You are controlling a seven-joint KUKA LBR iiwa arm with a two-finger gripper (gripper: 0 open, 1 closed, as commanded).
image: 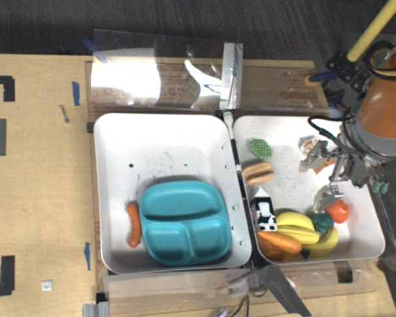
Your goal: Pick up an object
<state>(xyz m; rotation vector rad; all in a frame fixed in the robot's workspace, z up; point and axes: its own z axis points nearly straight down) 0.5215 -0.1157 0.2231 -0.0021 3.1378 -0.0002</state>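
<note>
My gripper (319, 175) hangs over the right bin (287, 134), reaching in from the right, open, with only bare bin floor between its fingers. Just below its near finger lies a red tomato (338, 211) beside a dark green piece (323, 222). A bunch of yellow bananas (302, 228) and an orange carrot (279, 243) lie along the bin's front. A black-and-white toy (263, 214), a hot dog bun (257, 172) and a green leafy item (261, 148) line the bin's left side.
The left bin (158, 140) holds a teal divided plate (185, 222) and an orange sausage (133, 224) at its left. A divider rim (236, 170) separates the two bins. Cardboard bench (33, 177) lies to the left.
</note>
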